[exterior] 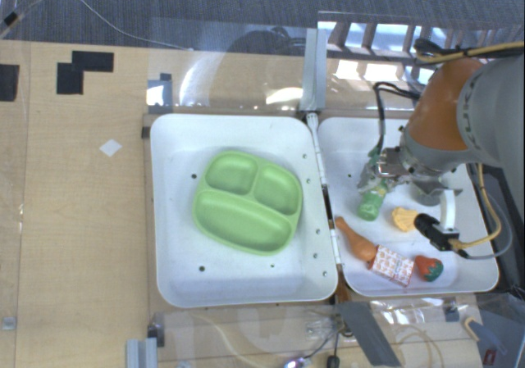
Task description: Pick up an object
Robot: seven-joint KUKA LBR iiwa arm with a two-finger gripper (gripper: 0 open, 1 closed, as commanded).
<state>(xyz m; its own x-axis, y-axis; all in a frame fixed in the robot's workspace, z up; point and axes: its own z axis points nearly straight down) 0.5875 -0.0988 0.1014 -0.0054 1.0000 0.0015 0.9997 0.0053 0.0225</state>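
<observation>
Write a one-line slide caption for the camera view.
End effector over a green bottle in the right bin; a green divided plate lies in the left bin.

The arm [480,112] runs off the right edge. Its wrist covers the gripper [379,174], so the fingers' set and the green bottle's [372,204] top stay unclear.

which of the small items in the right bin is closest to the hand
The green bottle, lying right under the hand in the right bin. The yellow piece, orange carrot and red-and-white packet sit further toward the front edge.
</observation>
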